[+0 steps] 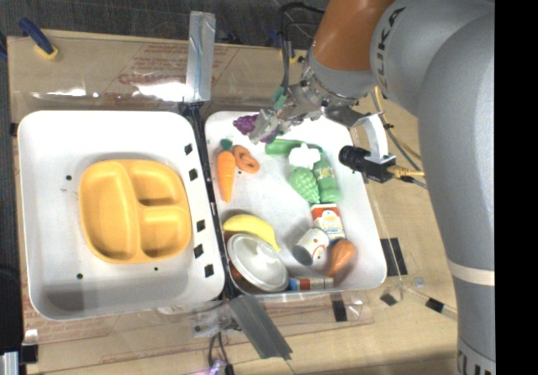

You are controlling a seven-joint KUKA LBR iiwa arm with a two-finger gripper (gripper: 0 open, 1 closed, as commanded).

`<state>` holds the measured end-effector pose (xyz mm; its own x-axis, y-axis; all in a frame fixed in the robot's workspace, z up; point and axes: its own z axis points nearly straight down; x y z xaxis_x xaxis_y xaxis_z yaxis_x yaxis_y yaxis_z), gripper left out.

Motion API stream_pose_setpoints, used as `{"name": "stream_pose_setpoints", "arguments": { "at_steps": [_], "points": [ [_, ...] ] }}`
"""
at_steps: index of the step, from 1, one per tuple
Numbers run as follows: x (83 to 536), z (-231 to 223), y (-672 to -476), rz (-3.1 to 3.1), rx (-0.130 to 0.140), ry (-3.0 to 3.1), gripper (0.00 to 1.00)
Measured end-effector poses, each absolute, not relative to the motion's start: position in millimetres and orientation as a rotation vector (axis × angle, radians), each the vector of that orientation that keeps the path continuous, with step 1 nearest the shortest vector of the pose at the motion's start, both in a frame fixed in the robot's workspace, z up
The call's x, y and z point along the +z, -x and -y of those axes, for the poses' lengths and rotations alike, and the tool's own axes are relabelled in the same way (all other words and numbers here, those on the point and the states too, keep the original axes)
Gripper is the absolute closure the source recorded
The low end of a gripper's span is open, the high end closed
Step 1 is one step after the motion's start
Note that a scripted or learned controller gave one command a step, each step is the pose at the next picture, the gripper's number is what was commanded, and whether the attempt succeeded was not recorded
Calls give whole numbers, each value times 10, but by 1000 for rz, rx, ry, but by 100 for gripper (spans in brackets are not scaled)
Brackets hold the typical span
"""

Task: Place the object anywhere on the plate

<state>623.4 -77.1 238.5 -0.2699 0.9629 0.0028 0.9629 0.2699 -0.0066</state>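
Faintly legible: "KUKA" lettering on grey arm (437, 54); yellow plate (134, 209) unmarked.

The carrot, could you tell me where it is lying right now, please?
The carrot lies in the right bin, against its left wall, beside a small orange toy and above the banana in the camera view.

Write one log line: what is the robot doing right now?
phase: reaching | gripper: over right bin's far end, near purple grapes | yellow plate: left bin, nothing on it

Grey arm (445, 71) (orange band, KUKA lettering)
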Motion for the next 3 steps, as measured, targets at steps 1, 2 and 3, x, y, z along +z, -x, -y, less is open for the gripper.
{"name": "stream_pose_setpoints", "arguments": {
  "at_steps": [1,2,3],
  "points": [
    [1889,453,-6557,2098,7,2333,100],
    [1905,-286,-6560,2102,2,2329,100],
    [1907,-249,-6560,2098,5,2334,0]
  ]
}}
